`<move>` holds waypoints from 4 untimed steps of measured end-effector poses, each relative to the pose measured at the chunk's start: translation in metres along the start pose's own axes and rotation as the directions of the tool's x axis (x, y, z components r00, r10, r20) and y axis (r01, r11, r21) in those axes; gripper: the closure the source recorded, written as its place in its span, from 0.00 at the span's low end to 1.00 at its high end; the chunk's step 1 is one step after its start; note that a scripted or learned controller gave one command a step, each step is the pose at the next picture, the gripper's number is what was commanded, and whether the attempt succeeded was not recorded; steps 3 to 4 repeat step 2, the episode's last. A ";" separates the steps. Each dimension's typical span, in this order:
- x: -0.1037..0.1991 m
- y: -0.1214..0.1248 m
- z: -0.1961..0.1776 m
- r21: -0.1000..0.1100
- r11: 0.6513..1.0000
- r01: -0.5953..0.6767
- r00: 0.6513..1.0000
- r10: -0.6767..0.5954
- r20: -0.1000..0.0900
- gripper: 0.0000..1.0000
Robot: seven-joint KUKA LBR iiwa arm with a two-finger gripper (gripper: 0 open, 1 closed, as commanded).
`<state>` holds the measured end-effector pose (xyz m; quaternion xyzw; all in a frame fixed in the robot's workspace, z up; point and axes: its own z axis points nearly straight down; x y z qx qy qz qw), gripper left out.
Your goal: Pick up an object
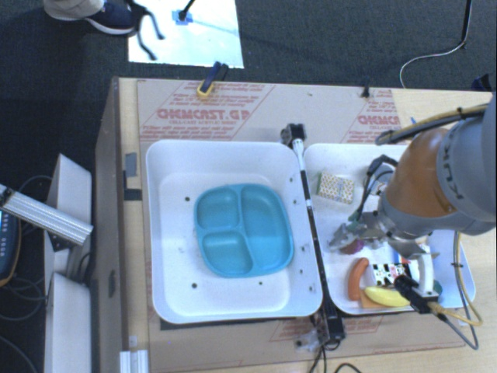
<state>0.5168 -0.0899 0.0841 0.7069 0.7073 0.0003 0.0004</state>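
**Gripper low in the right bin, toys lying toward its front edge**

The gripper sits low over the floor of the right bin, near the divider between the two bins. Whether it is open or closed cannot be told; the wrist hides the tips.

The nearest pickable things lie just toward the bin's front edge: an orange sausage-shaped toy, its long axis running roughly from back to front, and a yellow banana lying along the front edge. A small speckled block rests toward the back edge, apart from the gripper. The blue divided plate lies alone in the left bin.
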 end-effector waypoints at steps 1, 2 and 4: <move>0.000 0.001 -0.010 -0.002 1.000 0.001 1.000 -0.001 0.000 1.00; 0.065 -0.009 -0.101 -0.002 1.000 0.003 1.000 -0.003 -0.001 1.00; 0.065 -0.009 -0.101 -0.002 1.000 0.003 1.000 -0.003 -0.001 1.00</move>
